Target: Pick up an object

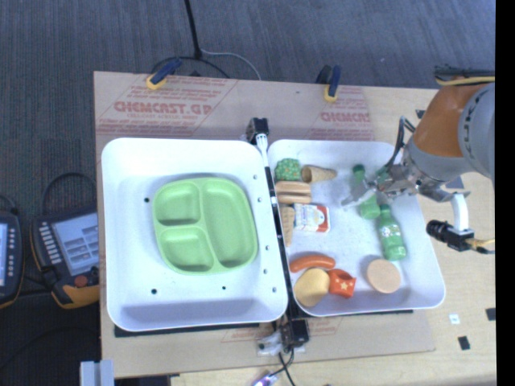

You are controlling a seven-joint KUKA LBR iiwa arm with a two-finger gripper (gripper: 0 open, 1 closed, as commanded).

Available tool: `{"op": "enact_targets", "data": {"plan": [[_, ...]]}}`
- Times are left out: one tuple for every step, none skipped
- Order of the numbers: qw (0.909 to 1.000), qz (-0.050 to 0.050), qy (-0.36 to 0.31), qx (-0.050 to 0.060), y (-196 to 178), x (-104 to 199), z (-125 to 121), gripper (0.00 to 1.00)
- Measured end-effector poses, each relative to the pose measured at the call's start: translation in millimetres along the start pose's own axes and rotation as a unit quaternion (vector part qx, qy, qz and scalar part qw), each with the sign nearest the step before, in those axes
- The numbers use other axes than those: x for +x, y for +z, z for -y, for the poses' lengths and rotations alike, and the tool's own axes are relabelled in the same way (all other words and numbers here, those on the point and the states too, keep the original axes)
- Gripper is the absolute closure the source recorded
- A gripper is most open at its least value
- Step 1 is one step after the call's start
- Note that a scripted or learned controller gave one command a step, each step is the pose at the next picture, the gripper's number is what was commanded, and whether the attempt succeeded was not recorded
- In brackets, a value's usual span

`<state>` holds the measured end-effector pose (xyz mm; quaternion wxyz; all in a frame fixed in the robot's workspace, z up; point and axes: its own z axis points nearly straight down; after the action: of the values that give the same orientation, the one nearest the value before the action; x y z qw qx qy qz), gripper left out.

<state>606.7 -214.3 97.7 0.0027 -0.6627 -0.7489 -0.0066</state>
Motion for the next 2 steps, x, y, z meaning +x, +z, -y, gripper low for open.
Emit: {"op": "enact_targets", "data": {"plan": [[0.9888,0.011,-0.149,0.000,9,39,-33,0.00],[0.9889,0.014,-0.148,-0.004,-3,37,-34,1.00]]}}
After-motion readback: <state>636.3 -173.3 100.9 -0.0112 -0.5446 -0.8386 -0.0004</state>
